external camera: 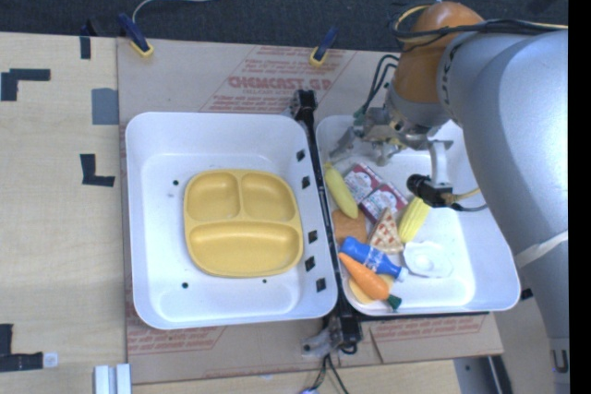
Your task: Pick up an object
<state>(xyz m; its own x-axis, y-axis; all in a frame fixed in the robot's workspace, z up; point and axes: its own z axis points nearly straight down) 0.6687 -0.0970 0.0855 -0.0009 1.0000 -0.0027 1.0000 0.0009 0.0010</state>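
Toys (379,231) below jaws (383,132)

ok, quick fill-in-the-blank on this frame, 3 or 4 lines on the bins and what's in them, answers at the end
1. The yellow divided plate lies in the ____ bin of the camera view.
2. The plate has ____ compartments.
3. The toy carrot in the right bin is coloured ____.
4. The gripper hangs over the ____ bin of the camera view.

Missing words: left; three; orange; right
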